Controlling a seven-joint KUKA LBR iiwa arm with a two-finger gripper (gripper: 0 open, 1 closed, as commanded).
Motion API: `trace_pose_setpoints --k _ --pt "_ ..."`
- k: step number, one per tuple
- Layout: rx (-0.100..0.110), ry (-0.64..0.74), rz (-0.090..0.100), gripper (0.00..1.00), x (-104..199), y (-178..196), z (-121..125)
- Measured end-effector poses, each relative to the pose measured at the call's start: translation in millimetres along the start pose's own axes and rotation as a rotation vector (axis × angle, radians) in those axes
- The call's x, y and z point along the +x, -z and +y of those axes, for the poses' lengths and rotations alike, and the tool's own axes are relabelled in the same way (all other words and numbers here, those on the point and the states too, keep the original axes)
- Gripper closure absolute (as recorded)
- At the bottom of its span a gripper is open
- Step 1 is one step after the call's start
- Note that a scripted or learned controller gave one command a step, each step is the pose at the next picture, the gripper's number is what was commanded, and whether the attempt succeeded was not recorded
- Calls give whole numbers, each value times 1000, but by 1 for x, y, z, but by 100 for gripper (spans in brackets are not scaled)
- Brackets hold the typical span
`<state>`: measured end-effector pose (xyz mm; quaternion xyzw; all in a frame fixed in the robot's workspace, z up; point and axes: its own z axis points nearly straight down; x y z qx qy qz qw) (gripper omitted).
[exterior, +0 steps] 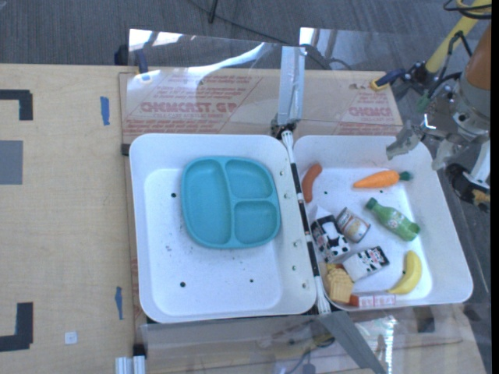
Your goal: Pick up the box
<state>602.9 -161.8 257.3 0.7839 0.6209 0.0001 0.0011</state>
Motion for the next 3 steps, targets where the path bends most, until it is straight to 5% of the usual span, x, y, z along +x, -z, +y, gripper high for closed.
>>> trace_pose_setpoints --k 1,2,3 --pt "5 -377 1 0 -31 -154 -60" --pt "3 -474 0 0 -75 -36 -91" --pt "6 -576 0 0 -52 -116 -116"
